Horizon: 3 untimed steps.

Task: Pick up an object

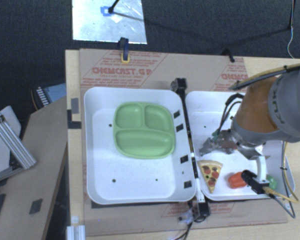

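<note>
Nearest: pizza slice toy [210, 174] and red object [236, 180] at right bin's [205, 104] front. End effector [210, 146] just above pizza slice, grip state unreadable. Green divided plate [143, 130] in left bin [97, 149].

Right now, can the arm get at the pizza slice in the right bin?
Probably yes. The pizza slice lies flat and uncovered near the right bin's front left corner, just below the gripper. The red piece beside it sits apart, though the bin wall is close.
</note>
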Available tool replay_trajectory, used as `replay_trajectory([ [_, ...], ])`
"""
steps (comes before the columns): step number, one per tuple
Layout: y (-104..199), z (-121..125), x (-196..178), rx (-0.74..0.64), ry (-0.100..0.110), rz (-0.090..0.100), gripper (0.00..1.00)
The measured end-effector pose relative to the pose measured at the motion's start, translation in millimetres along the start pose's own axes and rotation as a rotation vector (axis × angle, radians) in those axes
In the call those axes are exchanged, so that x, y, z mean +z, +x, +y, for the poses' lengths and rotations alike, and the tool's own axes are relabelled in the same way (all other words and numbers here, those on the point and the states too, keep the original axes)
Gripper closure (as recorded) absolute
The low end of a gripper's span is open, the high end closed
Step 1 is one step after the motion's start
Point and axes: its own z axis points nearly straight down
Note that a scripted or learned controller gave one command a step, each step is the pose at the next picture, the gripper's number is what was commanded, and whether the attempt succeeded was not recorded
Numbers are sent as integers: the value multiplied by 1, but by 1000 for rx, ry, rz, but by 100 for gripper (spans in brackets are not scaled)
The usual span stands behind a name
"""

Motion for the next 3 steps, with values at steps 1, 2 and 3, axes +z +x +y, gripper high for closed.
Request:
replay_trajectory([
  [1, 0, 1, -13, 0, -4, -1, 100],
  [2, 1, -5, -72, -3, -9, -2, 100],
  [3, 1, -3, -125, -3, -9, -2, 100],
])
